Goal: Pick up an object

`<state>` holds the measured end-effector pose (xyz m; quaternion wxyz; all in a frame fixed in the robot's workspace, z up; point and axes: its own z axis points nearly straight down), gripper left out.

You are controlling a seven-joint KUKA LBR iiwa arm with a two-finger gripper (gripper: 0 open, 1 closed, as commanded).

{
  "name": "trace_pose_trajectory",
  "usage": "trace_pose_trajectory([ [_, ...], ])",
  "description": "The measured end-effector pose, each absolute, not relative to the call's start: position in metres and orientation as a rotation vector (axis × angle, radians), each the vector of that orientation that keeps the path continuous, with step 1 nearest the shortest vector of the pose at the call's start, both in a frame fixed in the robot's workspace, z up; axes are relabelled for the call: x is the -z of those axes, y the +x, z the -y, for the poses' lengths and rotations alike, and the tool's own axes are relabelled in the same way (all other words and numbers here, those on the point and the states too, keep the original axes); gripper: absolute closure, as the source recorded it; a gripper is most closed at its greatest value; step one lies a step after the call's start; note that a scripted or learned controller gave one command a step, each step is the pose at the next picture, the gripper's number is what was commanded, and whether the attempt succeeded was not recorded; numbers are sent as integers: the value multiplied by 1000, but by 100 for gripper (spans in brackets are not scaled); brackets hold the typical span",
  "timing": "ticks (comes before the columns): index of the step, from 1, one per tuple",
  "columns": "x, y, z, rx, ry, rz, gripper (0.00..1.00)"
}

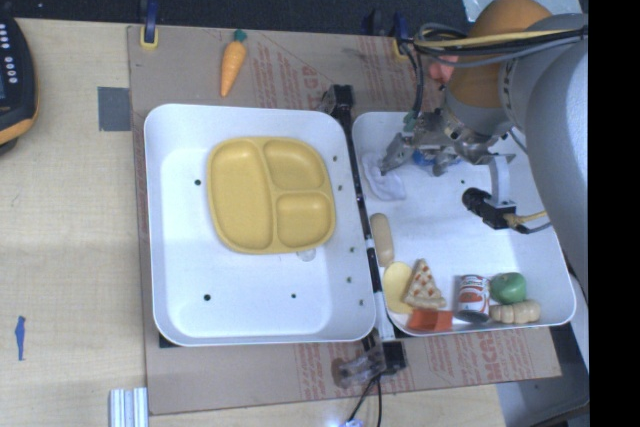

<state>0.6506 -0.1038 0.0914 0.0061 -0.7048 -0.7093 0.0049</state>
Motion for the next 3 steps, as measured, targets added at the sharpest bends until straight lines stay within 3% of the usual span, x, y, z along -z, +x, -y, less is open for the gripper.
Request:
trace_pose_trajectory([
  [1,-92,650,195,-8,-2225,2221,0],
  [2,-176,582,179,0,-2221,2220,0],
  [3,-107,643,201,-4,-2214,2228,0],
])
